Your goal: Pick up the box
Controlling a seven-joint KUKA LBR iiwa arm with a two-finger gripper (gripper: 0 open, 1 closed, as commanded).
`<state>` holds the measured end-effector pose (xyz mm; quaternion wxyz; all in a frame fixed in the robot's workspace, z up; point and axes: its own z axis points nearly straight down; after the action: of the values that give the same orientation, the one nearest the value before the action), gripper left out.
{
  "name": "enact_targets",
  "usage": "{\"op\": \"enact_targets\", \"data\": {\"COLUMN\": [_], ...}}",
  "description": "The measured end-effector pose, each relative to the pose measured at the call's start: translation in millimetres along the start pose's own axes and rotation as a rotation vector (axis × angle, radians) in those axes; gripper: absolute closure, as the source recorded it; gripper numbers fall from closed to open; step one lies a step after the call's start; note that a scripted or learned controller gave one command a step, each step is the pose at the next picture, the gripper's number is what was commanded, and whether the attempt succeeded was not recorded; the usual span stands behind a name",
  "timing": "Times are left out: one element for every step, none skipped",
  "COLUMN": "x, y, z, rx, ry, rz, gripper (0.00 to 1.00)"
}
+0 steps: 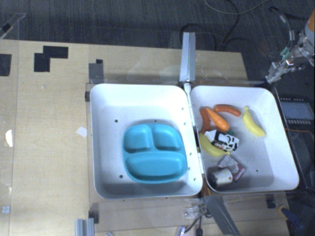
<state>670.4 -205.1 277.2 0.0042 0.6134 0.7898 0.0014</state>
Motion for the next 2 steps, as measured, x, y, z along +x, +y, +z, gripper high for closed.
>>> {"op": "enact_targets", "data": {"x": [0.2, 0.1], "y": [0.2, 0.6], "z": [-19.2, -100.6], "rx": [-0.001, -0.001], "ry": [0.000, -0.001], "rz": [0.057, 0.063], "gripper": [1.00, 1.00]}}
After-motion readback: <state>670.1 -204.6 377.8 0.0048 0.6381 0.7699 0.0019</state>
